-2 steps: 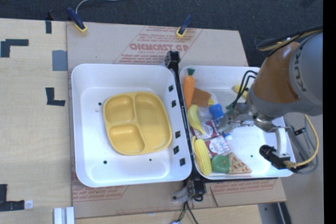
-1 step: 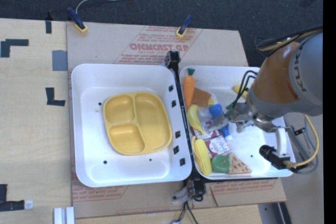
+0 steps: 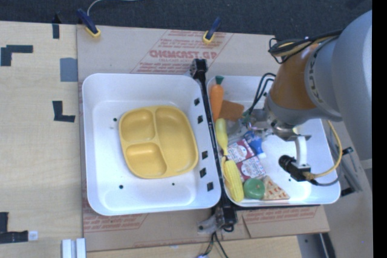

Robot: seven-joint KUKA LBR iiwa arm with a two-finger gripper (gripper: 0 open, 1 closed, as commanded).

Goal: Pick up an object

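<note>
Camera view: gripper hangs over the toys heaped in the right bin, presumably choosing one; its state I cannot tell.

Red "CHEMCAST" lettering on the cardboard sheet under the bins, smaller print beneath it unreadable

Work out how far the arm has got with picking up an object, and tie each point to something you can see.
Done: the arm has reached over the right bin, its wrist above the toy food. In hand: nothing visibly held; the pincer is hidden under the wrist. Left: grasp and lift an item; the carrot, corn cob and pizza slice lie in the bin. The yellow divided plate sits in the left bin.
</note>
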